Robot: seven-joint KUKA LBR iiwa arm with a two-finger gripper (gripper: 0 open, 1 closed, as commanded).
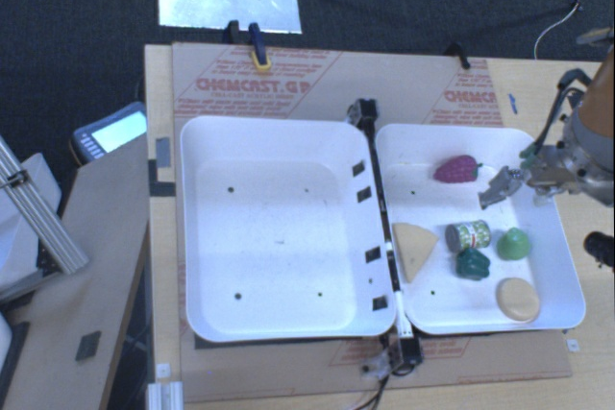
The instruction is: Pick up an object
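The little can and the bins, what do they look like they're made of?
The can looks like metal: its end is shiny silver, with a green label around it, probably paper. The bins look like moulded plastic: smooth, uniformly white, with rounded corners and a slight sheen.

text: "CHEMCAST GP", red print, twice | on: brown protective sheet [317, 77] under the two bins, near far edge | can label [468, 234]: too small, not readable
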